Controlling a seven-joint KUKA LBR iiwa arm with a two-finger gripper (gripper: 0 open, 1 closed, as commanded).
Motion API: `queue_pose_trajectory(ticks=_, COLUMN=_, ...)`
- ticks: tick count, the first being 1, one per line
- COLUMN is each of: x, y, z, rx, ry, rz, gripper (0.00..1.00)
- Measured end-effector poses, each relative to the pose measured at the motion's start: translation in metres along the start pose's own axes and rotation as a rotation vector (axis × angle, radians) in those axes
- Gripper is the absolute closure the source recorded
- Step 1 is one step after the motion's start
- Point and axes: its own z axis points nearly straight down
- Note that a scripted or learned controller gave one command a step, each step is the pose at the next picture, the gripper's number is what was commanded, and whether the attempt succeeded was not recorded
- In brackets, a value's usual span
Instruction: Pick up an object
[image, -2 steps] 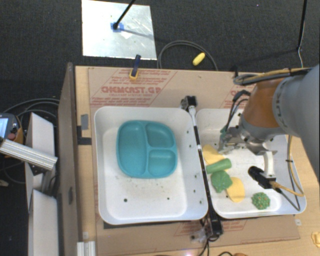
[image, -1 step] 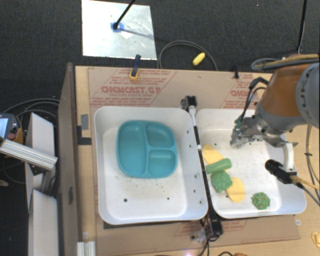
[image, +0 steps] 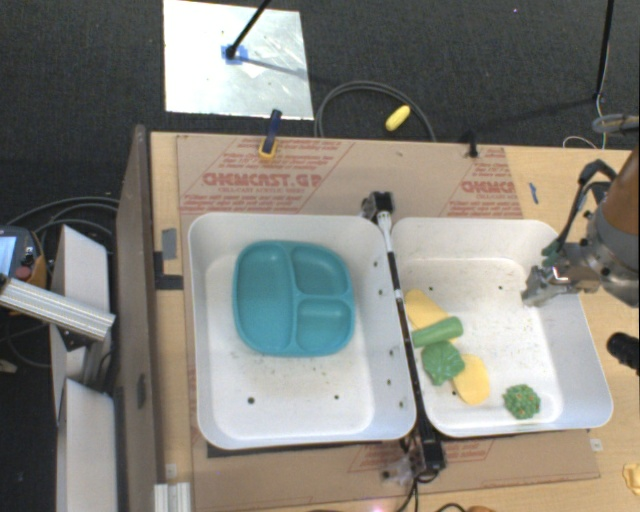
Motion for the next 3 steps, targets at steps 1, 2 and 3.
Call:
queue_pose_trajectory(ticks=1, x=-0.061, y=0.011, z=0.011, rx=0.003, ry=0.0, rz=-0.002, gripper=1.0)
queue_pose_trajectory(ticks=2, x=-0.048, y=0.082, z=0.006, rx=-0.001, ry=0.002, rz=-0.013, gripper=1.0)
queue_pose_trajectory(ticks=3, x=-0.061, y=0.017, z=-0.033, rx=0.004, ry=0.003, rz=-0.004, gripper=1.0)
